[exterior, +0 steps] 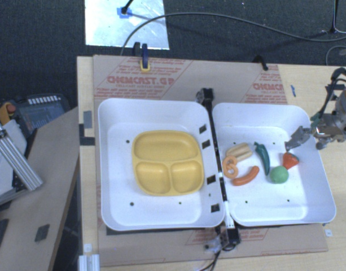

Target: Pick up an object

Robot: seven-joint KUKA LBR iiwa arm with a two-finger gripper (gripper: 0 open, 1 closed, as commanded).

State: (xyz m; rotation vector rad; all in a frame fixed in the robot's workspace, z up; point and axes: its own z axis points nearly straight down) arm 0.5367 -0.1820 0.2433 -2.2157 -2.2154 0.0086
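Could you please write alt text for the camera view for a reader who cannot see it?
The arm's end effector hovers over the right bin, just above a small red-orange toy beside a green ball, a green pepper, a sausage and a hot dog. The left bin holds a yellow divided tray.

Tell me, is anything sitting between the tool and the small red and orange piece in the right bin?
Nothing visible does. The tool hangs right above the red and orange piece, with bare bin floor between; the green ball lies off to the side.
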